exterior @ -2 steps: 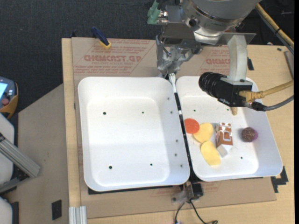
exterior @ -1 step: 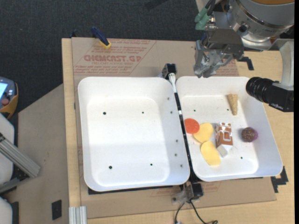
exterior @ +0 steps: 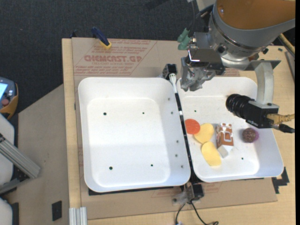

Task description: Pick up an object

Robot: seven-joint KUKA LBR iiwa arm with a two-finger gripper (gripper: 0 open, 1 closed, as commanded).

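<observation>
Approach step: grey metal pincer (exterior: 193,82), grip state unreadable, hangs over right white plastic bin's (exterior: 267,161) back corner; next, descend toward flat orange disc (exterior: 192,126).

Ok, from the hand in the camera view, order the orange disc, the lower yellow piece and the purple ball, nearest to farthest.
From the hand, at the right bin's top-left corner:
1. Orange disc, by the divider, below the hand.
2. Purple ball, toward the right side.
3. Lower yellow piece, lowest of the three; close to the ball's distance.

We can't tell the hand's (exterior: 193,82) grip, too dark. Arm (exterior: 253,13) cut off at top edge. It hides the right bin's (exterior: 243,170) far rim.
</observation>
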